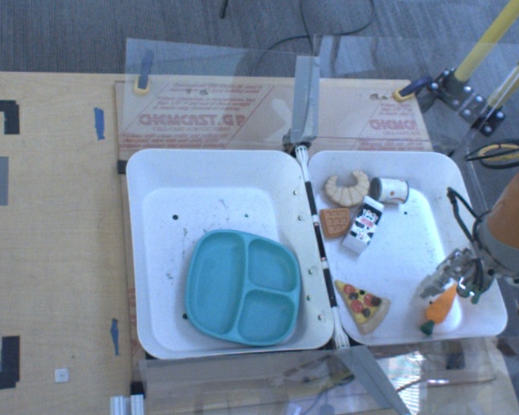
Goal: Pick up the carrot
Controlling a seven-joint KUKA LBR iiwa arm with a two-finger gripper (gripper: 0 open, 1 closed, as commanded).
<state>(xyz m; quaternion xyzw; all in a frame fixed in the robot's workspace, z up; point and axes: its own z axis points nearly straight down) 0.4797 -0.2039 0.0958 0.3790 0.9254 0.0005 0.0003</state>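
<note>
My gripper (457, 277) sits right on top of the carrot (439, 308), low in the right bin (415, 167) corner. Carrot is just below-left of me, tilted, fat end up. Open/shut: can't tell.

- Bench: two shallow white bins side by side, the left bin (151, 232) and the right bin (406, 240), meeting along a central rim.
- Left bin: a teal three-compartment plate (242, 288) lies in its lower right part.
- Right bin, upper left: a croissant (348, 187), a white cylinder (389, 189), a cracker (334, 221) and a small milk carton (362, 226), grouped closely.
- Right bin, lower left: a pizza slice (363, 305).
- Right bin, lower right corner: the carrot (438, 307), orange, tilted, its green end lowest.
- Arm: enters from the right; the gripper (454, 275) sits just above the carrot's upper end.
</note>
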